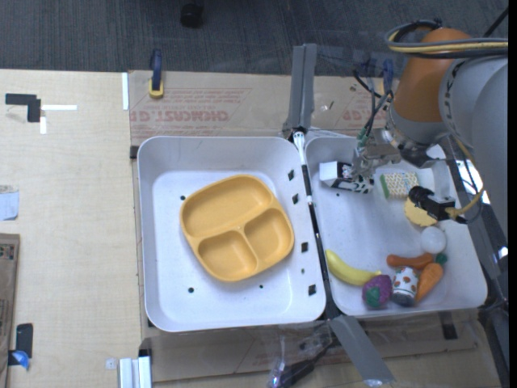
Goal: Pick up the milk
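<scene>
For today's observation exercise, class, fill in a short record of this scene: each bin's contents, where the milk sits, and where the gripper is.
left bin: yellow divided plate
right bin: milk carton, banana, carrot, white ball, other small items
milk position: near the right bin's upper-left corner in the view
gripper: directly over the milk carton's right end
grasp: cannot tell

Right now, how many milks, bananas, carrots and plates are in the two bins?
Milk: 1
Banana: 1
Carrots: 2
Plate: 1
Total: 5
</scene>
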Action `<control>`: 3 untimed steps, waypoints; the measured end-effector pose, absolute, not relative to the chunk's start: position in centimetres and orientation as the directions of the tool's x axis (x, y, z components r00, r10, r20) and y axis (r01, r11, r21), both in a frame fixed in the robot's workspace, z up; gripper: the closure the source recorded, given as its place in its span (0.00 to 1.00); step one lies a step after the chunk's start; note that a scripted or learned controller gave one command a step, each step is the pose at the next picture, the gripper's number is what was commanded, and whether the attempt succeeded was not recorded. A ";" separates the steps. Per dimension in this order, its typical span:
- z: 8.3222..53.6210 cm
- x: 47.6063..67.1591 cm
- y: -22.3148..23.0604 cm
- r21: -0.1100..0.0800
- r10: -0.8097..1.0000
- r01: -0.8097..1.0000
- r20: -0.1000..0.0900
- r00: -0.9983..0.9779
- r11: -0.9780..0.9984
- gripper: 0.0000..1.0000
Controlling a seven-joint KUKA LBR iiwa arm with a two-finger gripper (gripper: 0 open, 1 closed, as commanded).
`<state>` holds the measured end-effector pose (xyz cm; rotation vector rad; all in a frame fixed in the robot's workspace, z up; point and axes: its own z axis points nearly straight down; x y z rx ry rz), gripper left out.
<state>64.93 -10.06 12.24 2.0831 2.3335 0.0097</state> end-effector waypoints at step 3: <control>12.2 66.4 -10.8 0.019 0.956 0.956 -0.011 -0.292 0.292 0.00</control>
